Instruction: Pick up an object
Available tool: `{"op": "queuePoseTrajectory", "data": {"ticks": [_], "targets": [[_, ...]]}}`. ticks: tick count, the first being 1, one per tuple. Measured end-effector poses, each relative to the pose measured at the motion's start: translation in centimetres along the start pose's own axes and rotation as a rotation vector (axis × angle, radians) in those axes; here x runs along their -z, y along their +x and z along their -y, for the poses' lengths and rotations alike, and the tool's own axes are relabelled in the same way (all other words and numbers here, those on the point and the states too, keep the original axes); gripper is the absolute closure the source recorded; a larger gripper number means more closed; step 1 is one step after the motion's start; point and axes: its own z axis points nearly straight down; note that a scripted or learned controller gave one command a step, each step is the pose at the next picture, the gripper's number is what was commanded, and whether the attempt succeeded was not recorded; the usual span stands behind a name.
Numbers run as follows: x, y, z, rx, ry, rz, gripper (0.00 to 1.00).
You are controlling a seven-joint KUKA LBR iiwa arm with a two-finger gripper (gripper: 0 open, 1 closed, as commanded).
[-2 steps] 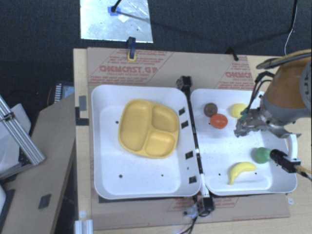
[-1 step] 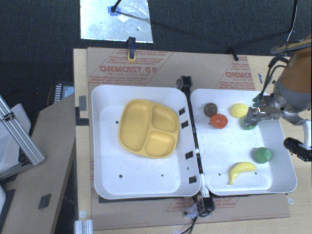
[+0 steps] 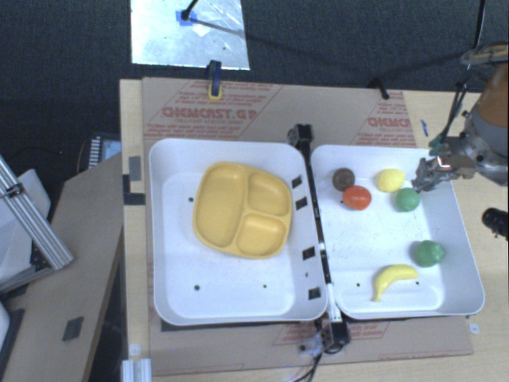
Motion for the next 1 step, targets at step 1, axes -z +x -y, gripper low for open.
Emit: {"op": "queuePoseTrajectory", "data": {"ticks": [1], "targets": [[0.23,5.51,-1.69,0.006,0.001,-0.002,1.00]]}}
